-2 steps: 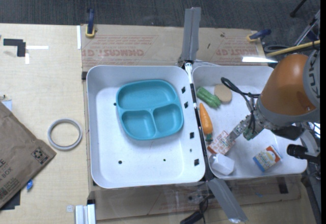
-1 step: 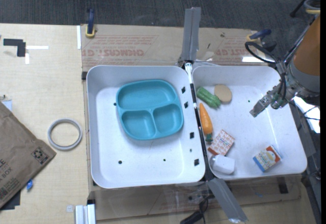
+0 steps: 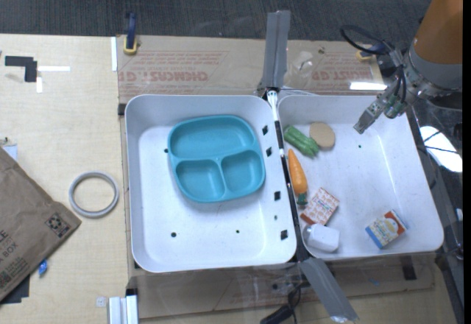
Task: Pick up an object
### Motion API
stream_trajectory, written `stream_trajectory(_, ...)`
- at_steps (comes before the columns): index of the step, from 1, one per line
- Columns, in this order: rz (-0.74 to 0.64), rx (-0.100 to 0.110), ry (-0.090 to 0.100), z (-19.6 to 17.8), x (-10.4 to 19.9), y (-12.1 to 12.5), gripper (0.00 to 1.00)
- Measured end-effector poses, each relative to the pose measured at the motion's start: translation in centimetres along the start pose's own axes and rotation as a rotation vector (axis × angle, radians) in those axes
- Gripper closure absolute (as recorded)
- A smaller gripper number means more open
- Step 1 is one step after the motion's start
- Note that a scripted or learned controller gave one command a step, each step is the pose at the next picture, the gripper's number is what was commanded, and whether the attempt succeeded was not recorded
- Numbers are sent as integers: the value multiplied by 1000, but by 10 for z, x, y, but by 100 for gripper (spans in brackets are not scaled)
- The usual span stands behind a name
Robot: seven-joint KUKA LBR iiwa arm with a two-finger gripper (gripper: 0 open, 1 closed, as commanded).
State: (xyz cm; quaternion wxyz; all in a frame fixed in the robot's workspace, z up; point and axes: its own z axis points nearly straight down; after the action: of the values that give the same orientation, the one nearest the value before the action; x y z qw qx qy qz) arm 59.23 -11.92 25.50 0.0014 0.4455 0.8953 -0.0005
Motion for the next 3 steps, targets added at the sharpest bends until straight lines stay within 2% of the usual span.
stream_trajectory(1, 88, 0, 1, 16, 61, 95, 100)
stream_trajectory(2, 7, -1, -1, -50, 38, 71, 100)
stream_trajectory(3, 201, 3, 3, 21, 81, 55, 100)
